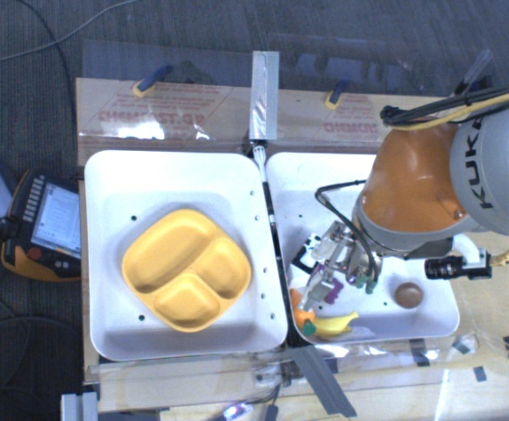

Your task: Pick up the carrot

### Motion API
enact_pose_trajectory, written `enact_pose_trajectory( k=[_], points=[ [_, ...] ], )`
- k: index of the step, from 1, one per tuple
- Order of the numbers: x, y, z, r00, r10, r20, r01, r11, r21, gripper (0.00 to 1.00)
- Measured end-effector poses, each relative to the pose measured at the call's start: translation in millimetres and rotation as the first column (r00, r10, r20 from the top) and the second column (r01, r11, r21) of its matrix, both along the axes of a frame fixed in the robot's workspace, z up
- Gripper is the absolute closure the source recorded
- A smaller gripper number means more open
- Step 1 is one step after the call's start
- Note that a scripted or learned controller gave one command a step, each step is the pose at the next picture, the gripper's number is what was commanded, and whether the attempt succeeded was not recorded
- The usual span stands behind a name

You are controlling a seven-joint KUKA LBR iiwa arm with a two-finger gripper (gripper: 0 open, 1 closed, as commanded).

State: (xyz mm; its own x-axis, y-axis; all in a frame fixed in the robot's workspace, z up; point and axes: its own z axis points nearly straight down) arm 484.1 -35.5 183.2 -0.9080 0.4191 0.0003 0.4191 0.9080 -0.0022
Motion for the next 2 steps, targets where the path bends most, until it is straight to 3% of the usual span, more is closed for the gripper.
enact_pose_trajectory(
  k=[1, 2],
  points=[
    [-0.2, -20.2, 0.4, 0.995, -0.102, 0.001, 0.102, 0.995, 0.003, 0.00],
    [0.1, -12.0, 0.5, 0.978, 0.207, 0.001, -0.207, 0.978, 0.001, 0.00]
  ],
)
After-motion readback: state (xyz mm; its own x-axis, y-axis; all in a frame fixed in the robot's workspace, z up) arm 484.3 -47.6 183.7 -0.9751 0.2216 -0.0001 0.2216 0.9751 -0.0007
